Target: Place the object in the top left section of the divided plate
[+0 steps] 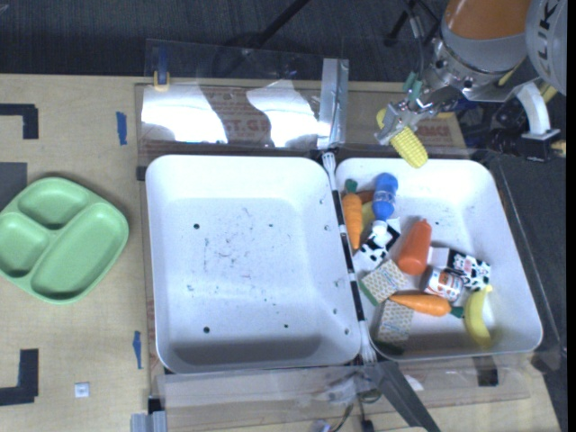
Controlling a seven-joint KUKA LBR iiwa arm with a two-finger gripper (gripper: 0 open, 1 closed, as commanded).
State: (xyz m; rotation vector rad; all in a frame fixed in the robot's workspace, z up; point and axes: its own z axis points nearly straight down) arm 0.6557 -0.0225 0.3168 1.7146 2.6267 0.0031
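A green divided plate (pixel 59 238) lies on the bench at the far left, with two small sections at its top and one large section below. My gripper (pixel 402 125) hangs above the back edge of the right bin (pixel 513 241), shut on a yellow corn cob (pixel 409 145) that dangles below its fingers. The cob is lifted off the bin floor and tilts down to the right.
The right bin holds several toys: two carrots (pixel 352 218), a blue bottle (pixel 384 193), a cow figure (pixel 379 240), an orange cylinder (pixel 415 245), a banana (pixel 477 313), crackers (pixel 385 282). The left bin (pixel 243 259) sits between the right bin and the plate.
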